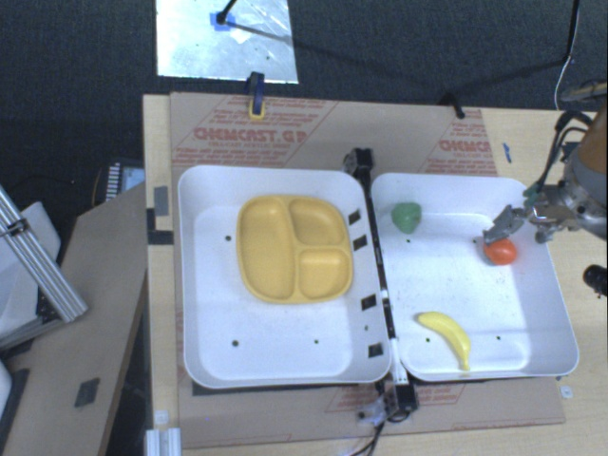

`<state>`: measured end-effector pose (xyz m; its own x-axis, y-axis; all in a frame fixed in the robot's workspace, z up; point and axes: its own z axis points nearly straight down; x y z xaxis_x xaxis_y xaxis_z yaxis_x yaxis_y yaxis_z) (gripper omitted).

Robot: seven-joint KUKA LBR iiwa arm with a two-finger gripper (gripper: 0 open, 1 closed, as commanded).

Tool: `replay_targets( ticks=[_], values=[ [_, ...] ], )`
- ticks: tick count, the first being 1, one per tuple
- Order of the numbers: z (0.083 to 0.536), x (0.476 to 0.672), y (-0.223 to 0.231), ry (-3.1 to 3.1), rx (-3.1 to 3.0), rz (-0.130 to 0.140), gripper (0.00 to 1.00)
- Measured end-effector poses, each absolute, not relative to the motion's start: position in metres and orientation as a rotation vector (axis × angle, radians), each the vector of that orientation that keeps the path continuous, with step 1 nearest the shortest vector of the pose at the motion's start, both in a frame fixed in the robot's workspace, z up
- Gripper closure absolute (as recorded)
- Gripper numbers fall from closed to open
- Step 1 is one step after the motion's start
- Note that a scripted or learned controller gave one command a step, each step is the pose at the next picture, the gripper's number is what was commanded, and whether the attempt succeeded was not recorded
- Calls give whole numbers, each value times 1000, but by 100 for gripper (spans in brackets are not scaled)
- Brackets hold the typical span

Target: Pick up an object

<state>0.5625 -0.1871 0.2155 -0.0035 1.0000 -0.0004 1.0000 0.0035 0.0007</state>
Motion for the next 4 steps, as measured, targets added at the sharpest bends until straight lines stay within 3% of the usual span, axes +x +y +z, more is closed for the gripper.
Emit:
replay_targets(
  ticks=[2,3,4],
  values=[
    [108,559,-176,2229,2218,-2,0],
    [83,560,-175,2223,2221,0,0],
    [95,561,-176,2220,2219,2,100]
  ],
)
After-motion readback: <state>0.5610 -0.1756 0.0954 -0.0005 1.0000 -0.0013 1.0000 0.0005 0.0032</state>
